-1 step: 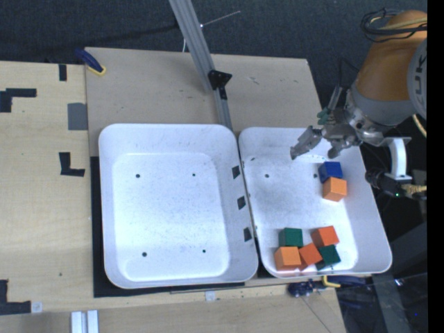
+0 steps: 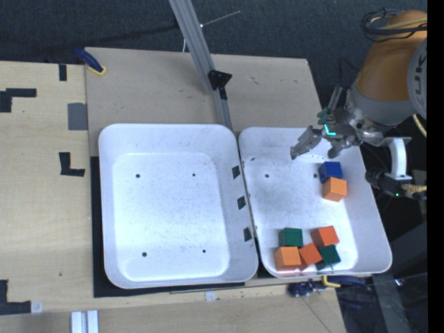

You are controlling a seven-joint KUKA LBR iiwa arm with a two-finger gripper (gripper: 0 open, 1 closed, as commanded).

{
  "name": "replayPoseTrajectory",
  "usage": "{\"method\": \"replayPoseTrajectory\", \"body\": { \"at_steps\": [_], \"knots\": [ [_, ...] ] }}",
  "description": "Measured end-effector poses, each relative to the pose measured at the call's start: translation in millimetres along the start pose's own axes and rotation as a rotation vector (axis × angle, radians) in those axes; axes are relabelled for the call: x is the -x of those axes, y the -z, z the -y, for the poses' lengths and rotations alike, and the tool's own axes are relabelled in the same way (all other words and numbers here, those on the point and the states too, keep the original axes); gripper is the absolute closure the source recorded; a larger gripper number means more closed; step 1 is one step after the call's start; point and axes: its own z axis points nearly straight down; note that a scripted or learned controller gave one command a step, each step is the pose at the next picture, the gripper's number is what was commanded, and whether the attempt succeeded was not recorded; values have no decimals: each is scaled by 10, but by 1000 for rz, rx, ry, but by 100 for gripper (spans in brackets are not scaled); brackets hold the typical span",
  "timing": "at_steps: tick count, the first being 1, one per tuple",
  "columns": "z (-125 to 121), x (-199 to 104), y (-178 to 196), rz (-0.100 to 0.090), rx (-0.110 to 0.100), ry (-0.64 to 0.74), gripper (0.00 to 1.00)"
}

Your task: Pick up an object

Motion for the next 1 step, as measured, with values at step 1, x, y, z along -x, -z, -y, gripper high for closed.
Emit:
{"method": "replayPoseTrajectory", "body": {
  "at_steps": [1],
  "knots": [
    [85,14,-472,1,-5,-2,0]
  ]
}}
